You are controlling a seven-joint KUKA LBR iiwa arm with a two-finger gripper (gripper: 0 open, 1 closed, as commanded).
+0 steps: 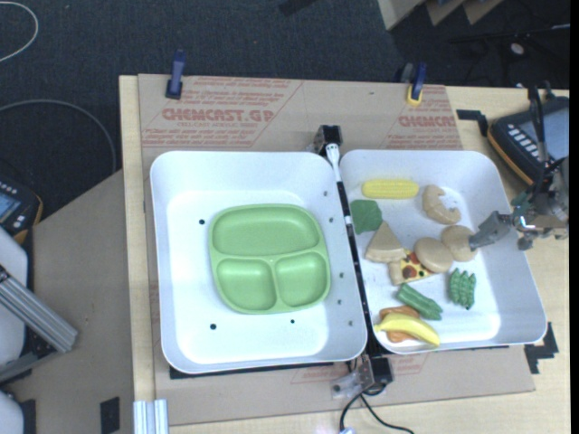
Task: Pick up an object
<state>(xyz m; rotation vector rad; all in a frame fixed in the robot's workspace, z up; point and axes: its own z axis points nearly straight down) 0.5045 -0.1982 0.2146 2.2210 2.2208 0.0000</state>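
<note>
The right bin [516, 287] holds several toy foods: a yellow corn cob [391, 189], a dark green leafy piece [365, 215], a pale bread piece [441, 204], a tan wedge [384, 242], two beige rounds [432, 255] [459, 240], a pizza slice [412, 269], green pods [462, 287] [420, 299] and a banana [409, 330]. My gripper [496, 228] reaches in low over the bin's right side, just right of the upper beige round. Nothing shows held in it.
The left bin [181, 197] bears a green three-part plate [270, 257]. A black divider bar [344, 215] runs between the bins. Dark equipment [529, 138] sits at the bench's right edge, and clamps [175, 75] [415, 83] stand at the back.
</note>
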